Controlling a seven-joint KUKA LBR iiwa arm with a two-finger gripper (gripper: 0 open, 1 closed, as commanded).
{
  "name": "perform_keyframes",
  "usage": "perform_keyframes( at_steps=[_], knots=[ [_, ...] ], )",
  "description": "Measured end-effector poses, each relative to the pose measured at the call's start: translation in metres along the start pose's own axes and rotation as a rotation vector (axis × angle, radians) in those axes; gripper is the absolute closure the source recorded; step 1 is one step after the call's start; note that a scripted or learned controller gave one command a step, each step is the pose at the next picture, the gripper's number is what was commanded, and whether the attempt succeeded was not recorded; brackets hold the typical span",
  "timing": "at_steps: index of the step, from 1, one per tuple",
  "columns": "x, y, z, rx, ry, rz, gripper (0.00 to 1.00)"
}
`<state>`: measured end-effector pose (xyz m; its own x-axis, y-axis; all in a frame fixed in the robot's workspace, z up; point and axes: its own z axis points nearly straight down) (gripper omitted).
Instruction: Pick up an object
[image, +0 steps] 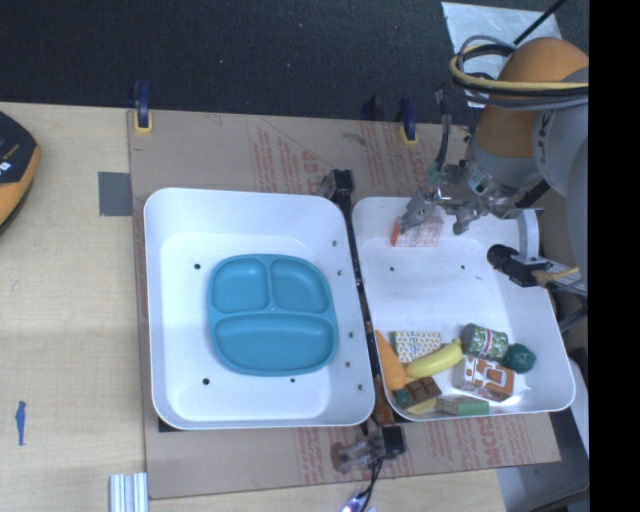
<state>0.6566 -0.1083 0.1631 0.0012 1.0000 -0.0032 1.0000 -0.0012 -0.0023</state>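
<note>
Objects for picking are lying in the right bin (520, 300), most of them crowded along its near edge: a yellow banana (434, 358), an orange carrot-shaped piece (390, 362), a small can (484, 340) with a green-and-red label, a dark green round item (520, 357), a white carton (486, 379) printed in orange, and a patterned packet (418, 343). One further item, a small flat white package (416, 235) with a red-orange end, is sitting apart from the rest at the far left corner of the same bin. The gripper (440, 208) is hovering at that far corner, its metal fingers (414, 212) spreading apart with nothing between them; the left fingertip is hanging just above the flat package, though whether it is touching cannot be told. The grey arm (520, 140) with its orange band is reaching in from the right. The left bin (170, 300) is bearing a blue divided plate (272, 313) with three compartments, lying flat at its middle. Both bins are resting side by side on a brown board (250, 150) clamped to the bench.
</note>
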Motion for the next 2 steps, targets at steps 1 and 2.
perform_keyframes(
  at_steps=[1,2],
  knots=[
    [-0.075,-0.003,0.076,0.008,0.001,0.002,0.0],
    [-0.088,-0.143,0.073,0.013,0.007,0.001,0.0]
  ],
)
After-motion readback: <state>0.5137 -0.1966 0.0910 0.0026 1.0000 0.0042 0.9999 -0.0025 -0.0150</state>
